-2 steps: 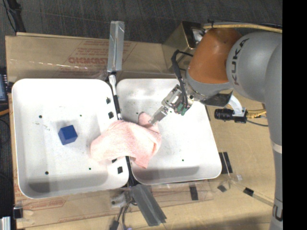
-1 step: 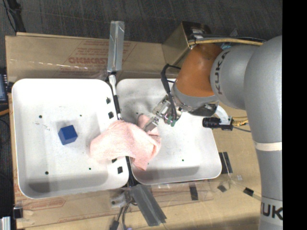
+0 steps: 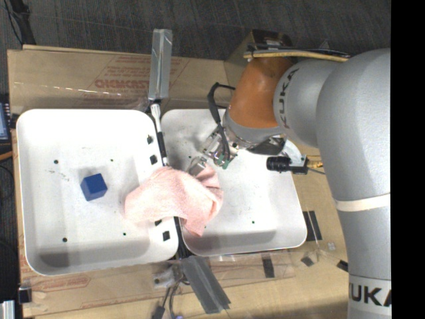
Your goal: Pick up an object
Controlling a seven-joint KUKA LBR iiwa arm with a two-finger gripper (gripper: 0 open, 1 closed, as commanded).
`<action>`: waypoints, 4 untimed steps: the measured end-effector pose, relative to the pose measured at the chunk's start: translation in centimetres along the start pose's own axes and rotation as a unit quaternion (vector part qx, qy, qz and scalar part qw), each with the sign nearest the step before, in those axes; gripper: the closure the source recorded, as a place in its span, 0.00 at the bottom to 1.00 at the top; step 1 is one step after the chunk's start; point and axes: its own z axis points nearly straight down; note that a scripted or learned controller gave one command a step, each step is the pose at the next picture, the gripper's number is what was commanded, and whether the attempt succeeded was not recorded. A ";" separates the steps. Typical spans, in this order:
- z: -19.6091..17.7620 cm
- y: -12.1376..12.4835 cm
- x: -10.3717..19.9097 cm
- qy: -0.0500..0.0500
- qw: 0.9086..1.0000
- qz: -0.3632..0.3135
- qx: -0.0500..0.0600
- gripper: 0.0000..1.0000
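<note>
— Looking at the pincer [image 3: 207, 159], can you tell if it has hold of anything?

— No. It sits low in the right bin [image 3: 282, 228], at the upper edge of the pink cloth [image 3: 174, 200], but how it is set on that cloth is too small and cluttered to read.

— Where does the cloth lie?

— Draped over the divide between the two bins, part in the left bin [image 3: 40, 178], part in the right. The blue cube [image 3: 94, 186] sits well apart from it in the left bin.

— What could go wrong?

— I'd judge the cloth the likely target. Soft fabric may slip free if only a thin fold is pinched. Since it straddles both rims, a lift could also drag it against the edges and pull it loose.
</note>
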 end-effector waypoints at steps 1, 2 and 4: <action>-1.1 0.1 -0.1 -0.001 1.000 -0.002 0.000 1.00; -1.1 0.1 -0.1 -0.001 1.000 -0.002 0.000 0.00; -1.1 -0.3 0.6 0.002 0.995 0.097 0.001 1.00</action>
